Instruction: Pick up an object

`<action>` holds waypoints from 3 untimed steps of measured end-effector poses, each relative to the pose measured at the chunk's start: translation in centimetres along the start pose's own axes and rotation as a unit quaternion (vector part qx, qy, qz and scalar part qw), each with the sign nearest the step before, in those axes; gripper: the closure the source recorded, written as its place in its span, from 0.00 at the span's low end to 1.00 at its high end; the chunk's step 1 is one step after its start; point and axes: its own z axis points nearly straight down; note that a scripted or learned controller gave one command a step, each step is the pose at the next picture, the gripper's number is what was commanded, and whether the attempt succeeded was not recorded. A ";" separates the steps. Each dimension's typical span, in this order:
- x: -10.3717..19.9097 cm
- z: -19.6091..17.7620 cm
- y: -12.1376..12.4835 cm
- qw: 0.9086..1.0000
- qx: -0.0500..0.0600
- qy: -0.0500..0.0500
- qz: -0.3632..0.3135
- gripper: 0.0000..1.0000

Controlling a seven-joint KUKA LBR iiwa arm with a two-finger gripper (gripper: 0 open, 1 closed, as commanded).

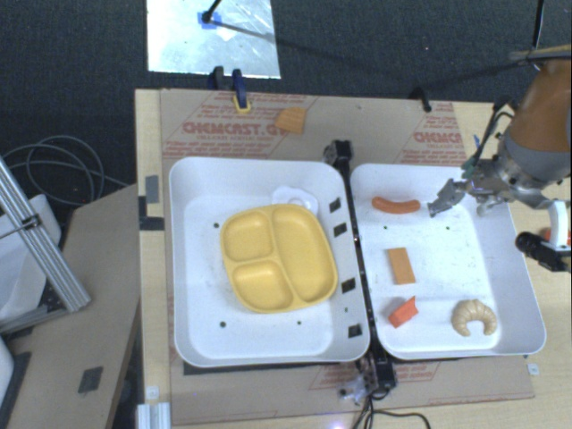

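Fingers first: the tip of my gripper [444, 202] hangs low over the back part of the right bin [514, 280], pointing toward the bin's middle, and whether it is spread or closed I cannot tell, since it shows as one grey blur. Nothing sits between its tips that I can see.

Closest to me is the sausage [396, 206], lying flat just to the side of my tip, apart from it. I judge this the likeliest thing to take, because it is nearest and has bare floor all around it.

Further toward the front of the same bin lie an orange block [400, 265], a small red-orange wedge [403, 311] and a croissant [475, 316], each well apart from the others, so any of them could be reached without nudging a neighbour.

Across the divider, the left bin [201, 329] holds a yellow divided plate [278, 257], tilted slightly in plan, with something white and thin peeking out behind it. That side is far from my tip.

The pick is not yet made; lining up over the sausage comes next, I think.
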 end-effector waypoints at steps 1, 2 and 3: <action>4.1 10.9 -4.7 1.000 0.002 0.002 0.001 0.00; 3.8 9.5 -4.5 1.000 -0.001 0.000 0.001 1.00; 3.8 9.5 -4.5 1.000 -0.001 0.000 0.001 0.00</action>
